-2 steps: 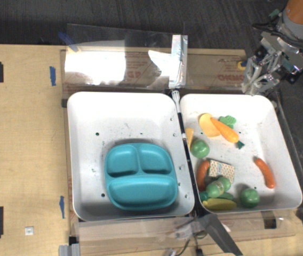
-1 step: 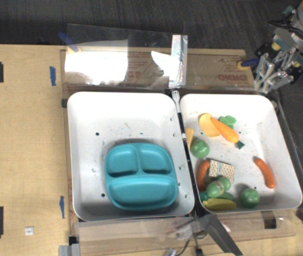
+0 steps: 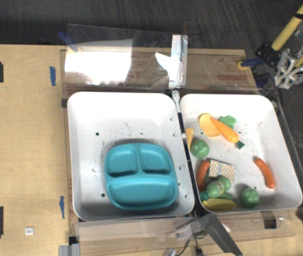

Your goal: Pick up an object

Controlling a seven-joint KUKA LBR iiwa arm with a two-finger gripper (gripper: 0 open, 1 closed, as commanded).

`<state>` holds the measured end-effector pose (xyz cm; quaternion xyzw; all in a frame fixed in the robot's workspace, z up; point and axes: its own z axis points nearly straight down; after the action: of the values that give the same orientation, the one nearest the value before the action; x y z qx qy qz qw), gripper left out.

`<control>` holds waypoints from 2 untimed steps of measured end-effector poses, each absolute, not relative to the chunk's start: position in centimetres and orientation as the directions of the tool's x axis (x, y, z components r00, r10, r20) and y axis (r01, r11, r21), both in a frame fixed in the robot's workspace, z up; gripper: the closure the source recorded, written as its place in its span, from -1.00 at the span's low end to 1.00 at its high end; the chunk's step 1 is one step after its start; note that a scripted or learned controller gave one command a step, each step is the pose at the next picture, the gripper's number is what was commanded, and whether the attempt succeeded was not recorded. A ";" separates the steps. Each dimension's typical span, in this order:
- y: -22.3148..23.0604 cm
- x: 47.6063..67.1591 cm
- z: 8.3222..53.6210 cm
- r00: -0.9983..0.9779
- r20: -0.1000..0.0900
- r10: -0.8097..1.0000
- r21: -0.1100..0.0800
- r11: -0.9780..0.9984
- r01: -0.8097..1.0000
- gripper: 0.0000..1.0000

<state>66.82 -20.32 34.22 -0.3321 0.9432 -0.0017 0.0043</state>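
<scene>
- The left bin (image 3: 82,143) carries a teal divided tray (image 3: 140,175) near its front edge; the tray is wide, smooth and low, so it looks hard for two fingers to span.
- The right bin (image 3: 263,116) holds the small toy foods, which seem light, stiff plastic and probably slippery.
- An orange carrot (image 3: 225,130) lies slanted near the back-left corner, touching a yellow piece (image 3: 209,126) and a green leafy piece (image 3: 228,120).
- A red-orange sausage (image 3: 264,173) lies alone near the right edge, well apart from the others; I judge it the easiest target, taken across its narrow middle.
- A crowded group sits at the front-left corner; one green ball (image 3: 250,197) lies just beside it.
- The gripper (image 3: 293,68) stands beyond the back-right corner of the right bin; if it is open or closed I cannot tell.
</scene>
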 end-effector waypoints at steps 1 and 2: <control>-22.3 66.9 37.6 -0.744 -0.008 -0.668 -0.007 0.744 -0.668 1.00; -22.1 67.1 38.6 -0.745 -0.016 -0.667 -0.011 0.745 -0.667 1.00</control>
<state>67.09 -22.15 38.57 -0.3573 0.9340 -0.0024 0.0095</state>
